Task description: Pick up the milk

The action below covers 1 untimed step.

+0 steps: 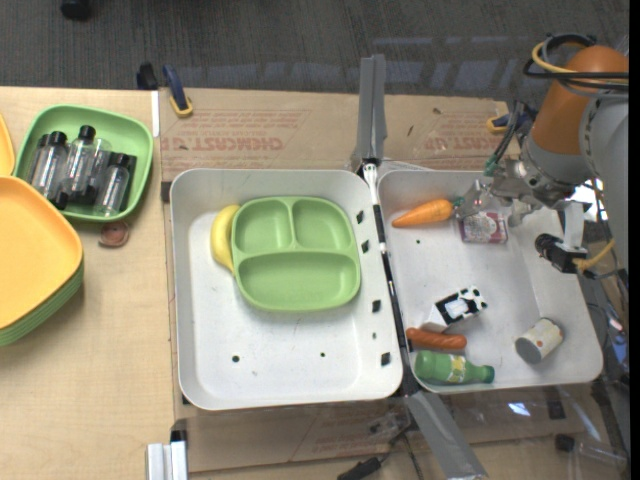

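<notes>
The milk (462,306) is a small black-and-white carton lying in the middle of the right bin (520,268). My gripper (487,200) hangs at the bin's far side, well behind the milk. It is directly above a small pinkish clear packet (482,228) next to the carrot (422,212). The wrist and cables hide the gripper's tip.
In the right bin's near corner lie a red sausage (437,339) and a green bottle (455,370). A pale can (540,339) is at the near right. The left bin (200,358) holds a green divided plate (295,252) and a yellow piece (221,236).
</notes>
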Tool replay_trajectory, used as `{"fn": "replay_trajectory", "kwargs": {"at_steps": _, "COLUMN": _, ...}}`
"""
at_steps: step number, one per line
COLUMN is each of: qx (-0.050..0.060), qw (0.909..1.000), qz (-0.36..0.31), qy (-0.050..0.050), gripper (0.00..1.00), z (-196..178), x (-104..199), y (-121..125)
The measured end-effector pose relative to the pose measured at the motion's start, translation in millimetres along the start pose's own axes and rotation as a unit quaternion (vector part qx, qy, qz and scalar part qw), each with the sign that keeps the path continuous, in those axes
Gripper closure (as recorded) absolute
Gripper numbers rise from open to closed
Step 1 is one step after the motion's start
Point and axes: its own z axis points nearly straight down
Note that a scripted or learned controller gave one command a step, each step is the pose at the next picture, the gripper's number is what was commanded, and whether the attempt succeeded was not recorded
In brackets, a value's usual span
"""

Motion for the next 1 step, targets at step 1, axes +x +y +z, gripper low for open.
{"fn": "replay_trajectory", "kwargs": {"at_steps": 1, "qx": 0.000, "qw": 1.0000, "qz": -0.002, "qy": -0.001, "gripper": 1.00, "z": -9.2, "x": 0.4, "y": 0.2}}
